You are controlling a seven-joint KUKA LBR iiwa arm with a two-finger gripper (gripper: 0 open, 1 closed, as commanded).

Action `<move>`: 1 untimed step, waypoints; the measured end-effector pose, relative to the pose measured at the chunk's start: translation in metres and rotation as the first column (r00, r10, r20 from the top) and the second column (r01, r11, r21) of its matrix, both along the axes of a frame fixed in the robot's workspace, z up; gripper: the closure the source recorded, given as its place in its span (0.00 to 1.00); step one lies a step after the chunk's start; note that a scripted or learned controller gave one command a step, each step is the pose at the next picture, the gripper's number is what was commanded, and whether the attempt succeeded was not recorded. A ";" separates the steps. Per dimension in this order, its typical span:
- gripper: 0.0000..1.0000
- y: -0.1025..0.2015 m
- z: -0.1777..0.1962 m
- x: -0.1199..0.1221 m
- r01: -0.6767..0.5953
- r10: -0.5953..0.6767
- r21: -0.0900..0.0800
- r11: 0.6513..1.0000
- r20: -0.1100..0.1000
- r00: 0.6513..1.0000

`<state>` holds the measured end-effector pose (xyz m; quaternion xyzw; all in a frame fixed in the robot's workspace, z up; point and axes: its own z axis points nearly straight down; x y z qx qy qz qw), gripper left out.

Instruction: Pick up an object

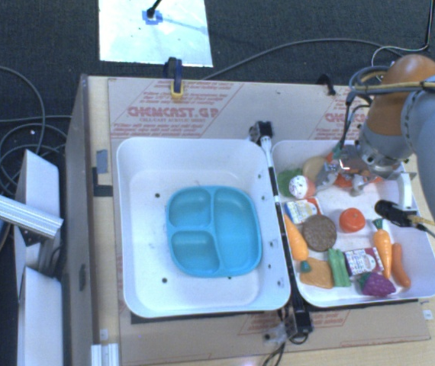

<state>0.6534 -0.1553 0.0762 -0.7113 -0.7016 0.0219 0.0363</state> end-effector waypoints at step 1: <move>0.00 -0.010 0.000 0.001 -0.004 0.004 0.006 1.000 0.003 1.000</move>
